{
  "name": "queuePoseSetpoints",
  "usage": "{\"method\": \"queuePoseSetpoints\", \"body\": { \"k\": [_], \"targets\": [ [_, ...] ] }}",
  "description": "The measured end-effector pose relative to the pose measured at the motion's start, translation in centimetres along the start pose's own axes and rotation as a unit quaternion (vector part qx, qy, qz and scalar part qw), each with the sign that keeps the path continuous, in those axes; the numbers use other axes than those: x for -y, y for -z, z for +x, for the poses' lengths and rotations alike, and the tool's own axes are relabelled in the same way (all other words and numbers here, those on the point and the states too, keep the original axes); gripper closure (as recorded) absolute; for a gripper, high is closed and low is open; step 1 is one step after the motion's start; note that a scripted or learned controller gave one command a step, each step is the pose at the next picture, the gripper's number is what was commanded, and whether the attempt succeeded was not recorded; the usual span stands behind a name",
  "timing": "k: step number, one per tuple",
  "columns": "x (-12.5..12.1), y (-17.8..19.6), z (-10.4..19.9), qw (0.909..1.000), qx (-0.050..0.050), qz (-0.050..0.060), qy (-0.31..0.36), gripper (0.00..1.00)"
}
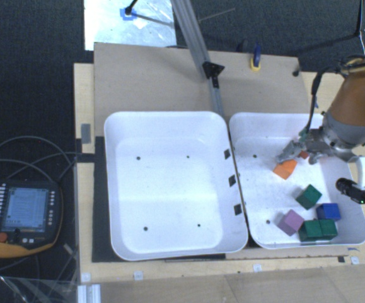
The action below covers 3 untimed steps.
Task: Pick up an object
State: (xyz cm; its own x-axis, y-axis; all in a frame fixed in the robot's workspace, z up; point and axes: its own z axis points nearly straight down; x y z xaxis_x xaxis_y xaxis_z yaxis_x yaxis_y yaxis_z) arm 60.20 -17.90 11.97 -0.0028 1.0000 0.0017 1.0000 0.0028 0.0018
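Observation:
In the right bin (pixel 258 137) lie several small blocks. An orange block (pixel 285 168) rests near the bin's middle. My gripper (pixel 301 153) hovers just above and to the right of it, fingers spread open, with nothing clearly held between them. A small reddish-orange patch shows between the fingers; I cannot tell what it is. Nearer the front right corner lie a green block (pixel 309 196), a blue block (pixel 328 211), a purple block (pixel 290 222) and a dark green block (pixel 317 230).
The left bin (pixel 122 169) stands beside the right one, sharing a middle wall with black clips. A grey pole (pixel 195 30) slants over the back of the bench. A teach pendant (pixel 21 216) lies on the floor at the left.

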Motion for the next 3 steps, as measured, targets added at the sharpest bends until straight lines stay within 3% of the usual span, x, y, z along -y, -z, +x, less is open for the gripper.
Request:
{"method": "queuePoseSetpoints", "body": {
  "k": [1,2,3],
  "targets": [
    [-0.2,1.5,-0.1,1.0,0.001,-0.004,0.001,1.0],
    [-1.1,7.8,-0.3,1.0,0.002,-0.004,0.001,1.0],
    [-0.6,13.8,0.1,1.0,0.002,-0.003,0.001,1.0]
  ]
}}
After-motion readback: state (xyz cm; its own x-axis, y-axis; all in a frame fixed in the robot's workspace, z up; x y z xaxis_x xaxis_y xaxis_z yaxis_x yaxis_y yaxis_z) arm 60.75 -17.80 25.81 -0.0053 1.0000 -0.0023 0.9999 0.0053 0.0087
